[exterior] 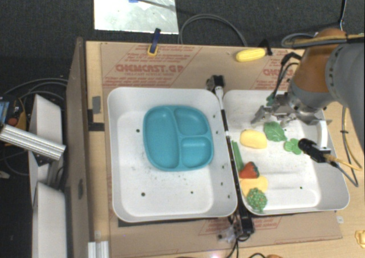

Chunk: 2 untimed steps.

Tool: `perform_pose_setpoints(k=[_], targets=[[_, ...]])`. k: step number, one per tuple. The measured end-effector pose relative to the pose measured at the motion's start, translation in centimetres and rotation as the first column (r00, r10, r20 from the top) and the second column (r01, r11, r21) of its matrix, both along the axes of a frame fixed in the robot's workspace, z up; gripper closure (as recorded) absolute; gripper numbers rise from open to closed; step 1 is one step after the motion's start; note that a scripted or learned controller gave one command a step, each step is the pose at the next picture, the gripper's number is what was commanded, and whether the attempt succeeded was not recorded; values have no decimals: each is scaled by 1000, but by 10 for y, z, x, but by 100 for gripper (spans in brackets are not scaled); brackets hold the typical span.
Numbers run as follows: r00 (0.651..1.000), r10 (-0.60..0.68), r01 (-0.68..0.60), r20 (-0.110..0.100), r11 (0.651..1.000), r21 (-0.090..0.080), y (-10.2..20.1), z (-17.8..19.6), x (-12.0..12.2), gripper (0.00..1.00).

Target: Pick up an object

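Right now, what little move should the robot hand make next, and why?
Probably a short drop straight down. The gripper hangs at the right bin's far end, with the green leafy toy just beneath and the yellow toy beside it. Nothing sits between its fingers yet.

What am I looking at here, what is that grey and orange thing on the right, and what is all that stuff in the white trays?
That is a robot arm, seen by one camera fixed above the bench and looking down at a slant. Its gripper hangs over the right bin. I cannot tell whether it holds anything. That bin has toy food: a yellow piece, green leafy pieces, a red and yellow piece and a green bumpy one. The left bin holds a blue divided plate. A yellow toy lies on the bench behind the bins.
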<state>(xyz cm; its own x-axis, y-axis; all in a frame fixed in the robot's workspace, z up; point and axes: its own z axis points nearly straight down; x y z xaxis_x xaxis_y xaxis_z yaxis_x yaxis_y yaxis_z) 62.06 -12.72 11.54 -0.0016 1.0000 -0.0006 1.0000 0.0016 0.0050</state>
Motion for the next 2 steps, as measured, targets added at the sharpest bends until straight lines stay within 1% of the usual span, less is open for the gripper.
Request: perform_pose_setpoints(k=[1,2], targets=[[1000,-2,2,0,1000,-1,-37,29,14,0],[1000,-2,2,-4,1000,2,-27,-33,-11,0]])
